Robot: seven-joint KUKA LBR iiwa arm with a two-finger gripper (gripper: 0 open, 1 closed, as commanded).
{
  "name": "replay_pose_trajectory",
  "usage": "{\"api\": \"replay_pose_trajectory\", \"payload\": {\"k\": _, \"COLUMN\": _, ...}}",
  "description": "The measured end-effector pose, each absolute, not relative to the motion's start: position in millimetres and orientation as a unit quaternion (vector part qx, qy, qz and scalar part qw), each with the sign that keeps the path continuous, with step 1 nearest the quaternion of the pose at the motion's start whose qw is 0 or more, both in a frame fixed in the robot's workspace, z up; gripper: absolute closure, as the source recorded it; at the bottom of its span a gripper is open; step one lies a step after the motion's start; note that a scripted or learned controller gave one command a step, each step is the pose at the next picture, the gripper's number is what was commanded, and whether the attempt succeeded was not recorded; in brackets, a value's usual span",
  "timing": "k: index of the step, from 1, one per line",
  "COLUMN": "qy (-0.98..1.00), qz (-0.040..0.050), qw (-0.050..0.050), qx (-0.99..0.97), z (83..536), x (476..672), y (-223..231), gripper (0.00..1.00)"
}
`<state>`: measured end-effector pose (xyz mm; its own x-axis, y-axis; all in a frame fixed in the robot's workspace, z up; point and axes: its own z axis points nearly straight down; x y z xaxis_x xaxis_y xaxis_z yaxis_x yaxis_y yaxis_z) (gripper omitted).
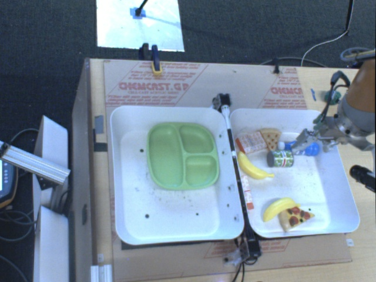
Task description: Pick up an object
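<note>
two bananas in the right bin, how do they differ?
The upper banana lies beside the bin divider, next to the small can, running diagonally with its lower end pointing right. The lower banana lies near the right bin's front edge, arched upward, touching the pizza slice toy. The upper one looks longer and slimmer, the lower one more curled. Both are yellow toy bananas, lying flat.

One fixed camera looks down at a slant from above the bench (pixel 176 75), taking in both white bins (pixel 126 175).
</note>
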<state>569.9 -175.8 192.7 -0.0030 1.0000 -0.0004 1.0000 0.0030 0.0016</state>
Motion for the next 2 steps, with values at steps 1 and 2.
{"api": "replay_pose_trajectory", "payload": {"k": 1, "qy": 0.709, "qz": 0.0002, "qw": 0.0, "qx": 0.706, "z": 101, "x": 657.1, "y": -151, "gripper": 0.0}}
{"api": "replay_pose_trajectory", "payload": {"k": 2, "qy": 0.708, "qz": 0.004, "qw": 0.009, "qx": 0.706, "z": 92, "x": 646.9, "y": -139, "gripper": 0.0}}
